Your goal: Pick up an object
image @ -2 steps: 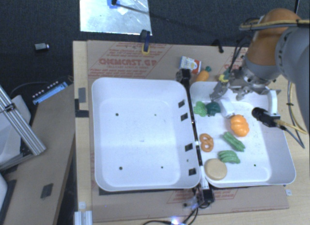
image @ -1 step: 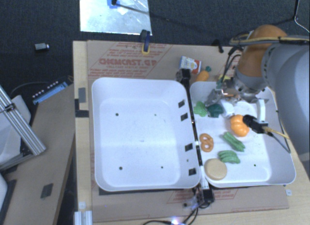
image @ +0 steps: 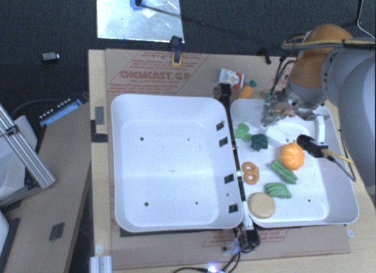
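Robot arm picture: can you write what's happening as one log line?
gripper: over right bin, far end | held: nothing seen | nearest: green toy | left bin: untouched

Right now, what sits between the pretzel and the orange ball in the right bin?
In the camera view, a dark green piece lies between the pretzel and the orange ball.

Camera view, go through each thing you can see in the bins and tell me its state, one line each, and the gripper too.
Gripper: low over the right bin's far end, grip unclear.
Orange ball: resting in the right bin, free.
Pretzel: lying flat by the divider.
Tan disc: flat at the near corner.
Dark green piece: loose, beside a lighter green piece.
Left bin: sitting level.
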Robot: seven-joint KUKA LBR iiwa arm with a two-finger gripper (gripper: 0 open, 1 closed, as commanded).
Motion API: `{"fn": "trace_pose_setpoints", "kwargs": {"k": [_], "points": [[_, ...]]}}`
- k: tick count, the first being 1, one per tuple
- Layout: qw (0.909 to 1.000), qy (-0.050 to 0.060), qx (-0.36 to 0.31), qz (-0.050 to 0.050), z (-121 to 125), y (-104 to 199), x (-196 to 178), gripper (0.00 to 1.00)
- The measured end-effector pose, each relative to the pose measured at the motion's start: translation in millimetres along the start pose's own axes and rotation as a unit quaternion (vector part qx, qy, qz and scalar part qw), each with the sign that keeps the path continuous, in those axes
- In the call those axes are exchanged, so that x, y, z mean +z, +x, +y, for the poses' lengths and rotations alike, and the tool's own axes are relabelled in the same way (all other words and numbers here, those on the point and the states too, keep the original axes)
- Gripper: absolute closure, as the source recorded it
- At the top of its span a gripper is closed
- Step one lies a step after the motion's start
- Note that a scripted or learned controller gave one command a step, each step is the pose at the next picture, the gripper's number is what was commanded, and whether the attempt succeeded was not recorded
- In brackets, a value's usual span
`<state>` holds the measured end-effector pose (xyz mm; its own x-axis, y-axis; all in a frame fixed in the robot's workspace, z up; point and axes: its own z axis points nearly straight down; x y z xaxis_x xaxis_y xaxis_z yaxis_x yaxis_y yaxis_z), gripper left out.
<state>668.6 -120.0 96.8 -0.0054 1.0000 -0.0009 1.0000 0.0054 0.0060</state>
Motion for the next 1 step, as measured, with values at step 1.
{"fn": "trace_pose_setpoints", "kwargs": {"k": [1], "points": [[1.0, -0.008, 0.0, -0.002, 4.7, 1.0, -178.1, 1.0]]}}
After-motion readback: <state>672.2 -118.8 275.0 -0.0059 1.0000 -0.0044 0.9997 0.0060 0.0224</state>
